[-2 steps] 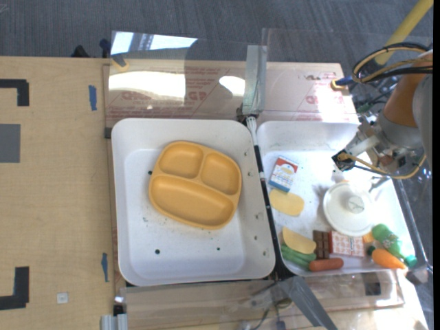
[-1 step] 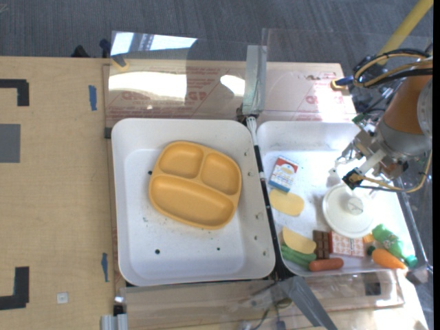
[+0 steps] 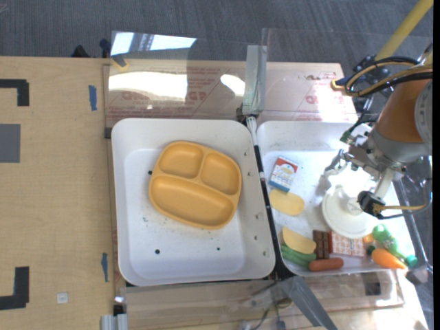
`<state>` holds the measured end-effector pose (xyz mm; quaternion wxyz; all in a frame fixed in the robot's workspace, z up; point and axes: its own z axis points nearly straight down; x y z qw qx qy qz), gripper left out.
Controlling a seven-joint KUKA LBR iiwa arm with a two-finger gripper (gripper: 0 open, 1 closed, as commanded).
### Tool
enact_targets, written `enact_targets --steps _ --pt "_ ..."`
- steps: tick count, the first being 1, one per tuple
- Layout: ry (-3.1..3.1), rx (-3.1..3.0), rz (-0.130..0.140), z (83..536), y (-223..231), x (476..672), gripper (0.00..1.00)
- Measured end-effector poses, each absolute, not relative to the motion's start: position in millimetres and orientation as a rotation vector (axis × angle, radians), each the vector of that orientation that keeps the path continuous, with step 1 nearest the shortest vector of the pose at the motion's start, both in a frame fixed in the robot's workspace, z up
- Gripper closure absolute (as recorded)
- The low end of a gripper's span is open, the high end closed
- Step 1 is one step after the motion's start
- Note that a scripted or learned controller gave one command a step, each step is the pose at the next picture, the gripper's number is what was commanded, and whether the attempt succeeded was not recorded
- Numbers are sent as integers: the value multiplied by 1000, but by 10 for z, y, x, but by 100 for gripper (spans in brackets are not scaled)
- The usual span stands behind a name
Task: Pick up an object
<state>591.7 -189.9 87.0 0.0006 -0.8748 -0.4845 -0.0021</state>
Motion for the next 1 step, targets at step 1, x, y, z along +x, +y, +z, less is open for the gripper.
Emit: enact_targets --steps 1 --pt "-1910 -2499 -9 876 -1393 6124 0"
